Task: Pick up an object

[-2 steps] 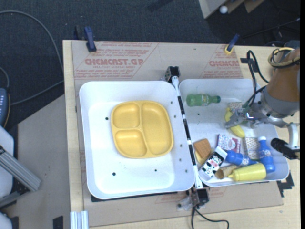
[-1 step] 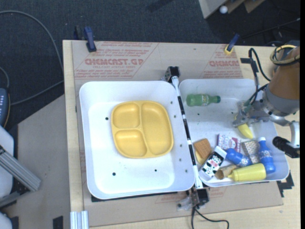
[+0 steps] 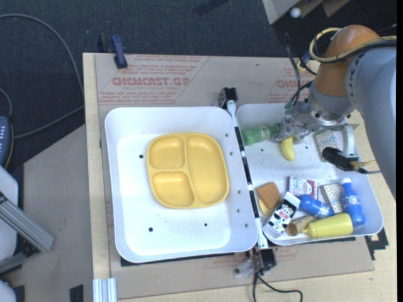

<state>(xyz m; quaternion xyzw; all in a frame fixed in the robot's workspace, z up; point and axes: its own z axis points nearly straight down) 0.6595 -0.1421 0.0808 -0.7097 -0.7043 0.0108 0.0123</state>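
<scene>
Camera view puts a small yellow banana [image 3: 288, 150] in the right bin [image 3: 376, 226], just below the gripper [image 3: 293, 128]; whether its fingers are released or clenched I cannot tell. Left bin [image 3: 126, 231] bears a yellow divided plate [image 3: 187, 170], on a cardboard-topped bench [image 3: 157, 77] over dark carpet [image 3: 50, 11]

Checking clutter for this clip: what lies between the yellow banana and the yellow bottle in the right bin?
In the camera view, a small printed carton lies between the banana and the yellow bottle, with bare bin floor above it.
</scene>
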